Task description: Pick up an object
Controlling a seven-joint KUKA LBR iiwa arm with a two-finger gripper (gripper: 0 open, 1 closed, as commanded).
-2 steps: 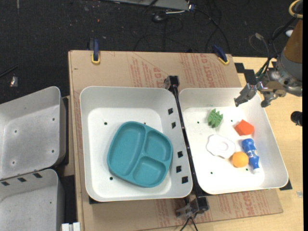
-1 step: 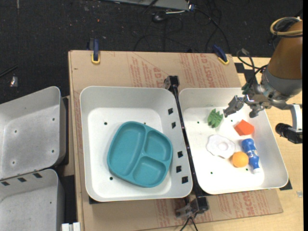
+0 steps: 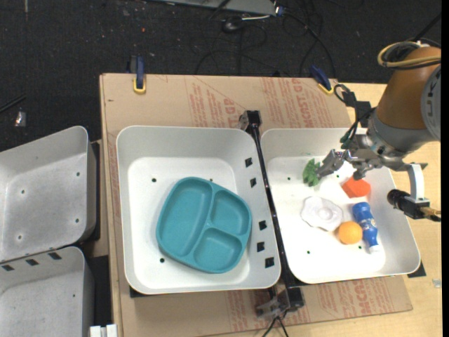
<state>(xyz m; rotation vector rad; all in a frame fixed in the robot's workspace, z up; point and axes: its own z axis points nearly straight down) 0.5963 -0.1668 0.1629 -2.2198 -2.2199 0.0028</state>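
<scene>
While we look down on the bench, we find the gripper (image 3: 349, 159) low over the far part of the right bin (image 3: 295, 272), carried by the grey arm (image 3: 410, 111) with its orange band. We cannot tell whether its fingers are spread or pressed together, and we see nothing held between them. Just to the left of the gripper lies a small green object (image 3: 311, 171). Immediately below the gripper in this view sits an orange-red block (image 3: 357, 187), close to the tool's tip. Further toward the near rim from the gripper come a white lid-like piece (image 3: 322, 213), a blue bottle (image 3: 365, 223) and an orange ball (image 3: 349, 233), the ball touching the bottle. Well away to the gripper's left, the left bin (image 3: 140, 153) holds a teal divided plate (image 3: 204, 225).
</scene>
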